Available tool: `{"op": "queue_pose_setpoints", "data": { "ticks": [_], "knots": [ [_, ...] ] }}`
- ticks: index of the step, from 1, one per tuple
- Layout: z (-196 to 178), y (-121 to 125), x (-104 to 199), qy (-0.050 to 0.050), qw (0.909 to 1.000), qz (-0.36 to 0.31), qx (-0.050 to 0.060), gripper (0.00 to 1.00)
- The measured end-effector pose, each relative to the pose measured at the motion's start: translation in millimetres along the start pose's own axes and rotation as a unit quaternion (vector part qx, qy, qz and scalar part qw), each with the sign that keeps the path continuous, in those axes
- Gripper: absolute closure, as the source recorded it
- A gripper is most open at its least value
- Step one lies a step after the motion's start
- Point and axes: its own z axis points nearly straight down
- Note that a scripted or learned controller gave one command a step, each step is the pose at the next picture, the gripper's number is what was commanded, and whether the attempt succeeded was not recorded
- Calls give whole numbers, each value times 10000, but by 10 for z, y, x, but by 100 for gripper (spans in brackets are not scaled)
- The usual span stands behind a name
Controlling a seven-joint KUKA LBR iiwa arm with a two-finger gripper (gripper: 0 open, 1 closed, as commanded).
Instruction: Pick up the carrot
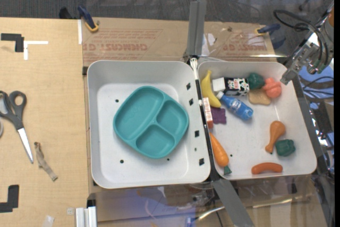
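Lowest in the right bin (297,114), among toy foods, the carrot (219,152) hugs its left wall — well apart from the hand (295,67) at the far-right rim, its grip impossible to tell — while the left bin (101,114) holds a teal divided plate (151,122).

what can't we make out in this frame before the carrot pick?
- Pincer: camera view, small and blurred at the right bin's far rim; finger state unreadable.
- Arm: cut off by the right edge.
- Carrot: lies against the bin's left wall; its leafy tip is too small to resolve.
- Purple item: partly under the banana and blue bottle; identity unclear.
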Motion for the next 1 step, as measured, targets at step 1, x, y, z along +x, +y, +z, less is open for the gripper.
{"op": "queue_pose_setpoints", "data": {
  "ticks": [1],
  "knots": [
    [-397,-515,256,9,9996,-287,4,100]
  ]
}}
